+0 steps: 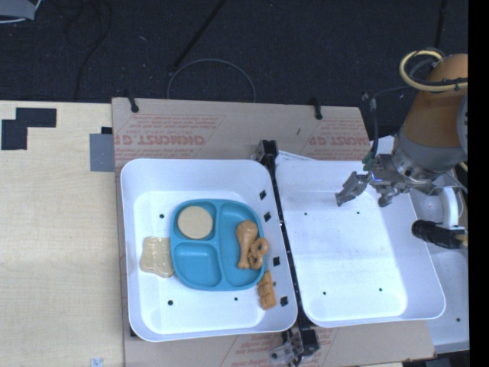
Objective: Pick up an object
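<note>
Well, from the camera up high I see my claw [365,189] hanging over the right bin [359,281], near its 12 o'clock edge. My fingers are spread apart and nothing is between them.

All the things to pick are in the left bin [145,312]. A blue tray [202,270] sits in the middle of it. On the tray, at about 10 o'clock, lies a round tan cookie [194,222]. At 3 o'clock on the tray lies a brown twisty pretzel thing [250,245]. Just off the tray at 9 o'clock is a pale bumpy piece [157,256], touching the tray's rim. At 5 o'clock, beside the tray, is a small orange-brown chunk [267,290] close to the bin wall.

I think these are toy foods, so they should be light and hard, maybe a bit slippery. The cookie is flat and would be hard to pinch. The pale piece looks easiest to me. It lies on the bin floor, and I would squeeze it across its narrow sides. The small chunk is too near the wall for my fingers.
</note>
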`<state>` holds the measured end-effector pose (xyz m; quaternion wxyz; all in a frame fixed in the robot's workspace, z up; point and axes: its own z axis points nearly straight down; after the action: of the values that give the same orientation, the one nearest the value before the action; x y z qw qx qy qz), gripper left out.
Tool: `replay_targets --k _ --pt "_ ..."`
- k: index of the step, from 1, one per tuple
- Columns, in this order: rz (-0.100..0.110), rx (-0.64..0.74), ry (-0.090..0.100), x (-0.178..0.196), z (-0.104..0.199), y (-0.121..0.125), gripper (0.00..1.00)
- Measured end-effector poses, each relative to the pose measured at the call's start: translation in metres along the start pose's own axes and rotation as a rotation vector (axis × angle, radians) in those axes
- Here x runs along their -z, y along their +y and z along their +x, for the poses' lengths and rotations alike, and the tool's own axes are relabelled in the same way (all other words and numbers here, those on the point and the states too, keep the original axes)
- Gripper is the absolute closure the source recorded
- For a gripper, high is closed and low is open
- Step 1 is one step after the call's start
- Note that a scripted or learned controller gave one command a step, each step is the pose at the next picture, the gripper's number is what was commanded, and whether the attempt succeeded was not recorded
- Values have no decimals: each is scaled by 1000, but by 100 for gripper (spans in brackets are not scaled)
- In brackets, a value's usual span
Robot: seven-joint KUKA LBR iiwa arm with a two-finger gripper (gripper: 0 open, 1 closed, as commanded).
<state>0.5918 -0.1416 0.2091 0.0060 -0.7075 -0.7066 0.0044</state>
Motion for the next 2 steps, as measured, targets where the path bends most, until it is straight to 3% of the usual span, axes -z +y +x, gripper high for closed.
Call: replay_targets --k 1,2 --pt "-13 2 -2 7 0 3 0" --pt "-7 2 -1 -50 1 12 0"
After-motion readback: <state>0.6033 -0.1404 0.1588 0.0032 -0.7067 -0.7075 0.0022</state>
